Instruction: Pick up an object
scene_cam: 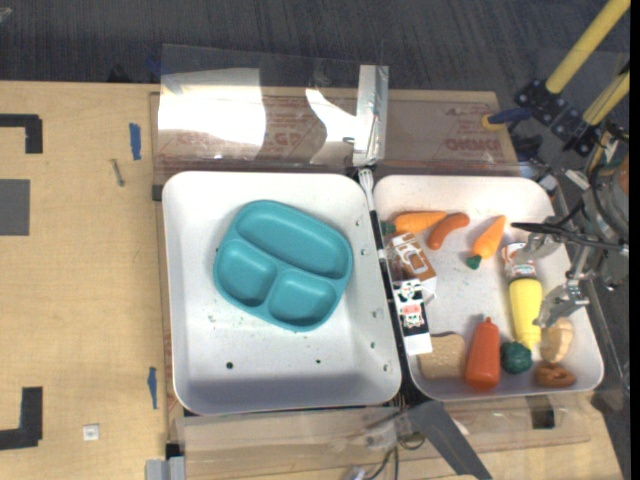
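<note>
The right bin (455, 190) holds several toy foods. An orange carrot (418, 221) and an orange-red sausage (447, 230) lie at its back left, and a small carrot with a green top (487, 240) lies beside them. A yellow corn cob (525, 308) stands mid-right, with a red bottle (483, 353), a green broccoli (517, 358), a beige potato (558, 340) and a brown pretzel (553, 375) at the front. My gripper (562, 303) hangs low at the bin's right side, between the corn cob and the potato, with nothing seen held in it.
The left bin (190, 218) holds a teal divided plate (283, 264). Small printed boxes (411, 280) and a bread slice (443, 353) lie along the right bin's left wall. Cables and yellow-black bars (575, 88) crowd the back right.
</note>
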Robot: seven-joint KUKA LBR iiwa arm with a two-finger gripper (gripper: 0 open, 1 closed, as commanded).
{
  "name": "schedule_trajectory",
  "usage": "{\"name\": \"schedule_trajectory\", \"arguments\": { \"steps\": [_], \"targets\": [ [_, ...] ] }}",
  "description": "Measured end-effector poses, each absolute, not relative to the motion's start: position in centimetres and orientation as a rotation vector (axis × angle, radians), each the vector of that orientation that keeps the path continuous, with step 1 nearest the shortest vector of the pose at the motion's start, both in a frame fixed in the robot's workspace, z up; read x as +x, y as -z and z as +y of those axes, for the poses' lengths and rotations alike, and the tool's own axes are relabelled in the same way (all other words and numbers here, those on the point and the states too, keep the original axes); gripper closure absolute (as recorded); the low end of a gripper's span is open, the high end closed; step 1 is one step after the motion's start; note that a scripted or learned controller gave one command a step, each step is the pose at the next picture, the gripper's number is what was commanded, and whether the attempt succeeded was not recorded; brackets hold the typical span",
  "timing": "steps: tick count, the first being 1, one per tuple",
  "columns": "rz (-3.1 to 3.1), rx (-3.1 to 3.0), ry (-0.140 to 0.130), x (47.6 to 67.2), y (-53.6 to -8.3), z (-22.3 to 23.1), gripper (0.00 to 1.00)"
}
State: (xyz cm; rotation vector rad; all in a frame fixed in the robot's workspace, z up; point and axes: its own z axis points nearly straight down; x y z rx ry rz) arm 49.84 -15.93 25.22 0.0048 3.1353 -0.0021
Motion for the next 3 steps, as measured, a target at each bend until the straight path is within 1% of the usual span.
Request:
{"name": "schedule_trajectory", "arguments": {
  "steps": [1, 2, 3],
  "targets": [
    [3.128, -0.270, -0.002, 58.1, -15.6, -19.0, 0.00],
    [3.125, -0.182, 0.004, 59.6, -8.9, -18.6, 0.00],
    [3.129, 0.047, 0.001, 62.4, -8.8, -15.7, 0.00]
  ]
}}
